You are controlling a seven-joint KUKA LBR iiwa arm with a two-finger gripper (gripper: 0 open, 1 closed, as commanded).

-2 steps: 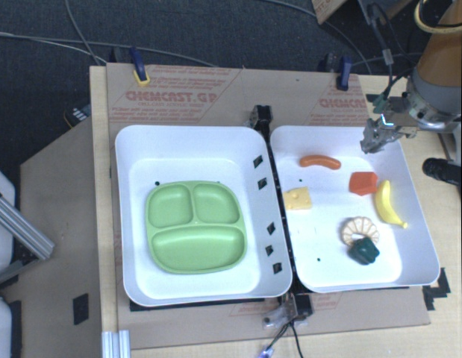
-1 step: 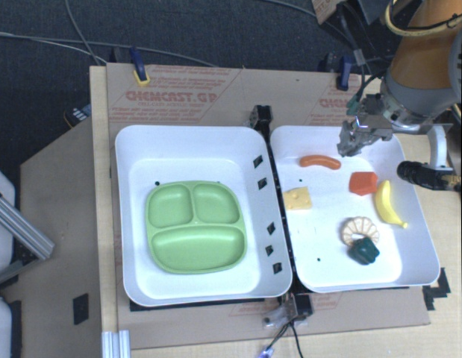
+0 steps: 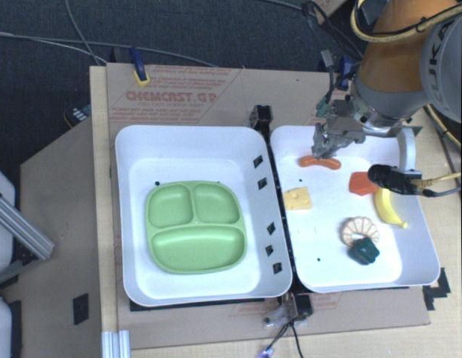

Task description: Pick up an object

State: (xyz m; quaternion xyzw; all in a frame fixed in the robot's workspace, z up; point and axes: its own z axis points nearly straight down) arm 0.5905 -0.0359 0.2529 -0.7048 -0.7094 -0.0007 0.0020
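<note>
My gripper (image 3: 329, 146): low over the far part of the right bin (image 3: 417, 271), poised just above the orange carrot-shaped toy (image 3: 321, 162); whether it is spread or closed I cannot tell, and nothing can be seen caught in it.

Item, task's thing: the carrot toy, lying flat on the bin floor directly beneath my tool, near the bin's far rim.

Item, progress: by my judgement the pick is not yet made. The approach looks done; the grasp and the lift are left.

Item, other contents of the right bin, all nearer the camera than my tool: yellow cheese wedge (image 3: 297, 198) toward the divider; red block (image 3: 362, 183) and banana (image 3: 389, 207) toward my arm's side; a ridged tan shell-like piece (image 3: 360, 230) touching a dark teal lump (image 3: 365, 253), farthest off.

Item, left bin (image 3: 130, 200): well across the divider, holding a green sectioned plate (image 3: 195, 224).

Item, room: bare white floor around the carrot; the far rim and the central divider are the close edges; straight up looks free.
</note>
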